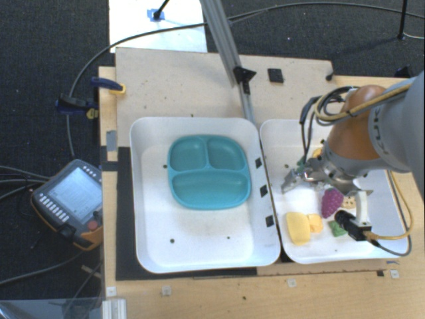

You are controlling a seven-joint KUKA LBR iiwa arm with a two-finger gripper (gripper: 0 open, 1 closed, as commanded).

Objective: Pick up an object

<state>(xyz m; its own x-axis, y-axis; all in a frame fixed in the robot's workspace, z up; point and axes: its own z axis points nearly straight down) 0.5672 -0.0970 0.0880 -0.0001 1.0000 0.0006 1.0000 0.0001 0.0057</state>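
smooth white bin (199,251), compartmented teal plate (209,171)

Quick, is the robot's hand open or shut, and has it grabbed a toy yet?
Gripper: cannot be told. It hangs over the right bin, and nothing is visibly held. The purple toy and yellow toy lie nearby.

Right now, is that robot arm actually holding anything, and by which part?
It cannot be told. The tool is low in the right bin, near a purple toy and a yellow block, with nothing visibly between its tips.
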